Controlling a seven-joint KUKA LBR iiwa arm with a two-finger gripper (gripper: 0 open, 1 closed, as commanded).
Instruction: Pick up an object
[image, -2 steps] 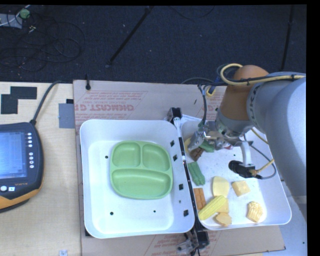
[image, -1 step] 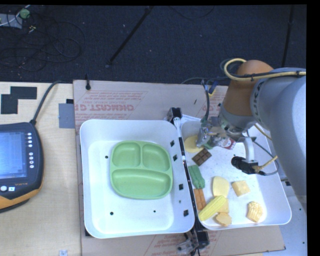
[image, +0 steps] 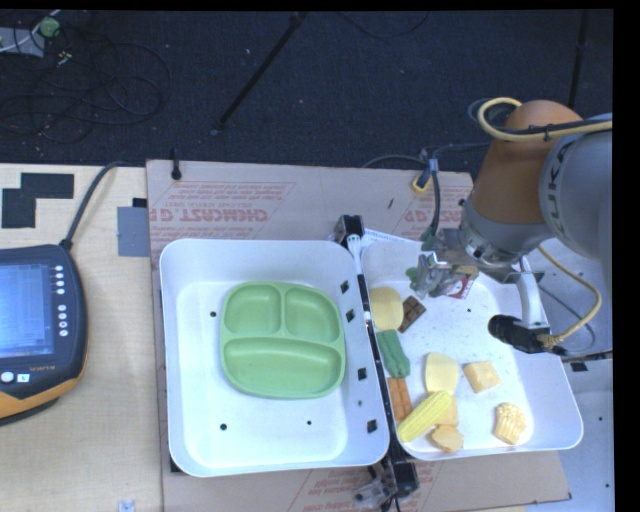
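Corn cob (image: 425, 414): front of right bin (image: 560, 420), w/ yellow pieces alongside. Gripper (image: 437, 274): over bin's back-left; finger state can't tell, nothing visibly held. Step, prob.: approach, no pick yet. Next: descend on one clear item, e.g. yellow ball (image: 384, 308) nearby. Obstacles: brown block (image: 412, 313) touching it, divider wall close. Left bin: green tray (image: 282, 338).

arm: the grey arm (image: 575, 195) is cut off by the picture's right edge.
gripper: the gripper (image: 437, 275) is too small and cluttered to read its fingers; a reddish thing (image: 461, 288) under it is mostly hidden.
pendant: the teach pendant (image: 35, 325) is cut by the left edge.
carrot: the carrot (image: 399, 396) is partly covered by the corn cob (image: 425, 414).
bench front: a dark fitting (image: 385, 490) at the bottom edge is blurred and cut off.
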